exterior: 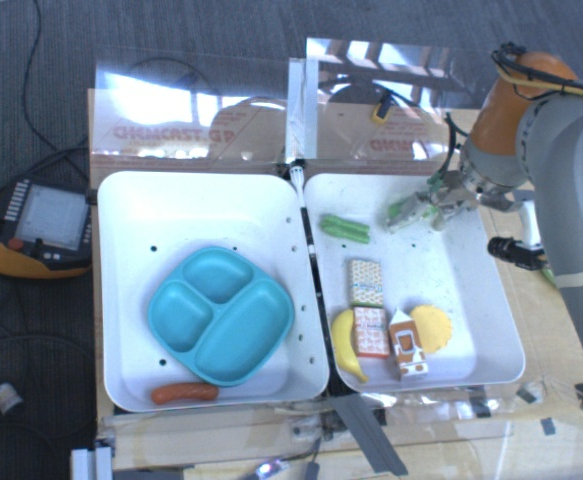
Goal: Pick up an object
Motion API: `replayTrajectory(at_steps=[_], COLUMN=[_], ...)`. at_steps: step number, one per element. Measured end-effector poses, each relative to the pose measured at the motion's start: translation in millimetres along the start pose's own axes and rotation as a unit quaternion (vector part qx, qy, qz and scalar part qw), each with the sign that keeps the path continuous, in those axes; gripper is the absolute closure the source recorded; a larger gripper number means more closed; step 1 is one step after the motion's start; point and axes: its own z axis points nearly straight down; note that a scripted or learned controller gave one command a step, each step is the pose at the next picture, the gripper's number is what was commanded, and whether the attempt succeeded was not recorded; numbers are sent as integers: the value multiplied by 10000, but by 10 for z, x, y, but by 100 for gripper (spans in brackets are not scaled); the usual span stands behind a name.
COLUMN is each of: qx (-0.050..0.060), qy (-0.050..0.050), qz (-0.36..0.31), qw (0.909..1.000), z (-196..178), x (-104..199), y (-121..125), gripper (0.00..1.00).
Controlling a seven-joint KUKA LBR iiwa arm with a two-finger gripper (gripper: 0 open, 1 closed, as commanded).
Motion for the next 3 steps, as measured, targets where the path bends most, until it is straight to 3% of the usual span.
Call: replayTrajectory(at_steps=[1, 2, 3], qx=[-97, -117, -85], qy=[-136, -113, -131], qz=[-932, -1561, -2313], qw=[9955, 9876, 9728], z=[-726, -176, -596], x=[-71, -51, 343], y=[-25, -43, -315], gripper=[0, 0, 0])
